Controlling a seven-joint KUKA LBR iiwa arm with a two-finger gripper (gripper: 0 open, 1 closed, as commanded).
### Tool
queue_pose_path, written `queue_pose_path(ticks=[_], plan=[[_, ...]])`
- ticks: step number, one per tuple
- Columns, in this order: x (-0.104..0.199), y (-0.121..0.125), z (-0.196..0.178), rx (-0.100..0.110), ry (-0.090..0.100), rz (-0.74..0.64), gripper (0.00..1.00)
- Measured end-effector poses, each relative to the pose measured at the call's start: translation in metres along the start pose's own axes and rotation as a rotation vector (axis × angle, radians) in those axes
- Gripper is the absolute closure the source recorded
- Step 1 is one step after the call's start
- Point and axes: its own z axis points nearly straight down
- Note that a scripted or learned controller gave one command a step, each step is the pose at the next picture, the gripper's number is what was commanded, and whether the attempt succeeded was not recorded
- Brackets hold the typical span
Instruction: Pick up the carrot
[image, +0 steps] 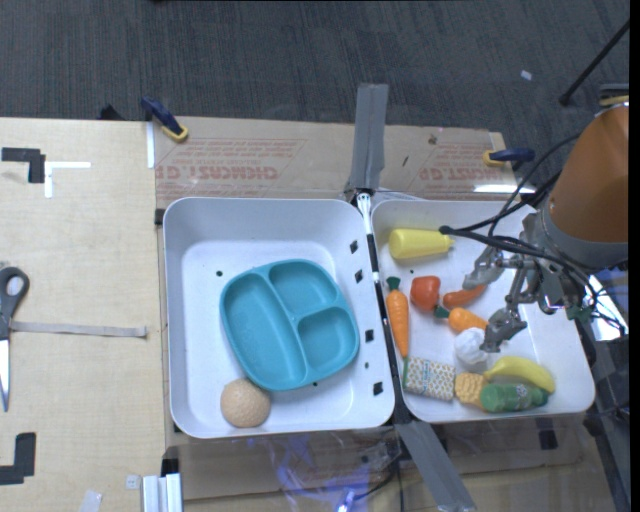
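The carrot (399, 320) is orange with a green top. It lies lengthwise against the left wall of the right bin (575, 345), green end pointing to the back. My gripper (497, 300) hangs over the middle of that bin, well to the right of the carrot and apart from it. Its fingers (506, 324) stand open with nothing between them. One fingertip is close over a white lump (469, 347), and a small orange piece (466, 320) lies just left of it.
The right bin also holds a yellow corn-like piece (418, 243), a red pepper (425, 291), a reddish sausage (464, 297), a cracker (430, 378), a banana (521, 373) and a green item (510, 398). The left bin (190, 330) has a blue divided plate (290, 323) and a tan ball (245, 403).
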Motion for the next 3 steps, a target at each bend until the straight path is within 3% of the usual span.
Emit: queue_pose_path(ticks=[1,2,3], plan=[[-0.039,-0.032,0.134,0.000,-0.001,0.195,0.00],[-0.041,-0.031,0.123,0.002,-0.007,0.192,1.00],[-0.066,-0.023,0.073,0.001,-0.001,0.590,1.00]])
